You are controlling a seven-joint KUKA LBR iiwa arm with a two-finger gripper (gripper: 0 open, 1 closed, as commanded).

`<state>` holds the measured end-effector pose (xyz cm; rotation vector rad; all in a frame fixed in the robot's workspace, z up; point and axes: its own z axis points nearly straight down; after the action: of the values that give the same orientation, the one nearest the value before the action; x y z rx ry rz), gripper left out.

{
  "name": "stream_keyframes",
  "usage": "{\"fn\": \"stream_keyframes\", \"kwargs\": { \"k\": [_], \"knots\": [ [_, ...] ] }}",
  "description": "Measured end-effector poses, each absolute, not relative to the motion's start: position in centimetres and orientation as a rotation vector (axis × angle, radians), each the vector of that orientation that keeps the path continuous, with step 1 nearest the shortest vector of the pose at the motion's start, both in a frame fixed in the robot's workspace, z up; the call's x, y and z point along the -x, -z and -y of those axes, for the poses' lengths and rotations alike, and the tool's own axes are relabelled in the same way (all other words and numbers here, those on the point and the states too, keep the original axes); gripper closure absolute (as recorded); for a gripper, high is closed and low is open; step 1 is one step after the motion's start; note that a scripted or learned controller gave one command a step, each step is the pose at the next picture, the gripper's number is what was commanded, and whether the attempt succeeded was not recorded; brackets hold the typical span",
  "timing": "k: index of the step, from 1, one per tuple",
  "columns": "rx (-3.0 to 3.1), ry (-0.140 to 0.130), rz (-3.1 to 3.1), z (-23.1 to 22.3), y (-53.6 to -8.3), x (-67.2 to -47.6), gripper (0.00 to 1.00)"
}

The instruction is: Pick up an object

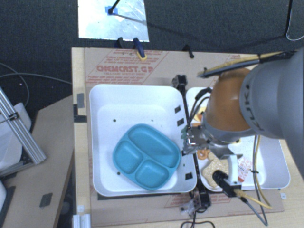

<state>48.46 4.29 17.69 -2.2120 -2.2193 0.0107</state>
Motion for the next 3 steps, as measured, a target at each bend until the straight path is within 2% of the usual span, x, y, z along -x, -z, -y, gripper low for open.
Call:
{"fn": "stream_keyframes", "kwargs": {
  "k": [1,2,3],
  "knots": [
    [2.214,0.018,2.237,-8.8,-28.6,-50.4,1.00],
    [2.226,0.028,2.235,-5.1,-50.6,-49.3,1.00],
    [2.206,-0.013,2.227,-11.0,-37.2,-48.6,1.00]
  ]
}}
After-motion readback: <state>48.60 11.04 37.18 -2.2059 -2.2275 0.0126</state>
